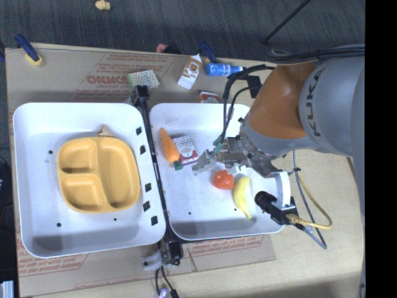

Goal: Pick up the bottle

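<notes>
Your claw [205, 162] hangs low over the right bin [186, 228], above the carrot [169, 145] and tomato [223, 179] — its state I cannot tell — while the bottle [221, 69] lies outside on the worktop [335, 253], beyond the far rim, likely unreached.

Yellow divided tray [99, 174] in left bin [25, 166]; carrot [169, 144], tomato [223, 179], banana [242, 196] in right.

Pincer [202, 164] over right bin [186, 225], carrot [169, 145], tomato [223, 179], banana [242, 195]
</notes>
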Available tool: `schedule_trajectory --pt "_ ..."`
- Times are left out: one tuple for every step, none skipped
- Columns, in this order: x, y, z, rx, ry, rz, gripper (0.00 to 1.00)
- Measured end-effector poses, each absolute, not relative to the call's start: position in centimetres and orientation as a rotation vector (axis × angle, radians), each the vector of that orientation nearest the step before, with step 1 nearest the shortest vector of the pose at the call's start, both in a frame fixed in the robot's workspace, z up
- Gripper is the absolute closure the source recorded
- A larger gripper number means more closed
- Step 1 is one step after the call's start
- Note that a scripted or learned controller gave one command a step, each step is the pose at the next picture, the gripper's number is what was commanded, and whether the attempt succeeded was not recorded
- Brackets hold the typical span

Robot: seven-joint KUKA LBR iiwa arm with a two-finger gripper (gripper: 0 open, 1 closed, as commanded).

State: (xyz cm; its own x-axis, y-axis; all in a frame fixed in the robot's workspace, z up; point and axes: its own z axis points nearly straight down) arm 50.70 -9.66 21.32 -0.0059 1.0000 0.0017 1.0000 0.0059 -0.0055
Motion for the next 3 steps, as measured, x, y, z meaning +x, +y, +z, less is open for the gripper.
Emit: schedule_trajectory --pt "50.7 -9.6 22.3 -2.204 -2.229 0.007 1.00" --pt "47.6 -16.0 28.4 -2.176 -2.265 0.002 1.00" --pt "47.6 -20.0 24.5 -2.495 -1.901 0.005 1.00"
